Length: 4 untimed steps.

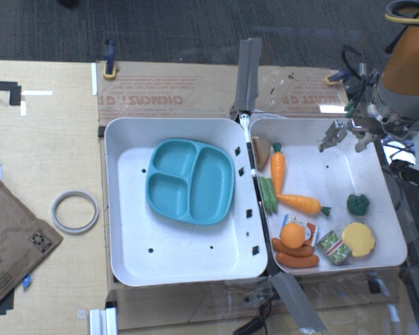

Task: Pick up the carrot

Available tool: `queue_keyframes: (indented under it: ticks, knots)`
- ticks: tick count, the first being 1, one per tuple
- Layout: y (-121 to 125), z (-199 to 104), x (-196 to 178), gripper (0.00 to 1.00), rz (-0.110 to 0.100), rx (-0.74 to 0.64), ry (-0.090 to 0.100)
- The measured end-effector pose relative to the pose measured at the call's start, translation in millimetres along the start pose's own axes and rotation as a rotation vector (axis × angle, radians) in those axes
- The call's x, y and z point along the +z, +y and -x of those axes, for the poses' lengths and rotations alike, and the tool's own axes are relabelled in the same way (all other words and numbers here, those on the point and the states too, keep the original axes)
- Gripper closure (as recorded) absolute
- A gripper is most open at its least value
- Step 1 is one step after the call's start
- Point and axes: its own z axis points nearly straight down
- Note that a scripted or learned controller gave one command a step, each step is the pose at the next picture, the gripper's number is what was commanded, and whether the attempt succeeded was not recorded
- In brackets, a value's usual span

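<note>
Two carrots lie in the right bin (377,160). One carrot (277,172) stands lengthwise near the bin's left wall, green top toward the back. A second carrot (300,203) lies slanted just below it, pointing right. My gripper (347,136) hangs over the bin's back right part, well right of both carrots. Its fingers (329,138) are spread apart with nothing between them.
The right bin also holds a green pod (267,195), an orange (292,235), sausages (295,255), a green packet (332,247), a yellow disc (359,239), broccoli (357,204) and a bread slice (260,153). A blue divided plate (191,181) sits in the left bin (126,208). A tape ring (75,211) lies left.
</note>
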Motion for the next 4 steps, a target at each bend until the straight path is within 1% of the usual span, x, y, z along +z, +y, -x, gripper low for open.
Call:
queue_keyframes:
  ticks: [1,2,3,4]
  knots:
    - [6.1,-71.0,104.0,0.00,0.001,-0.218,0.000]
    - [-50.0,-37.4,104.4,0.00,0.000,-0.173,0.000]
    - [-49.9,-36.8,95.6,1.00,0.000,-0.170,0.000]
    - [-45.7,-92.1,4.6,1.00,0.000,-0.074,-0.001]
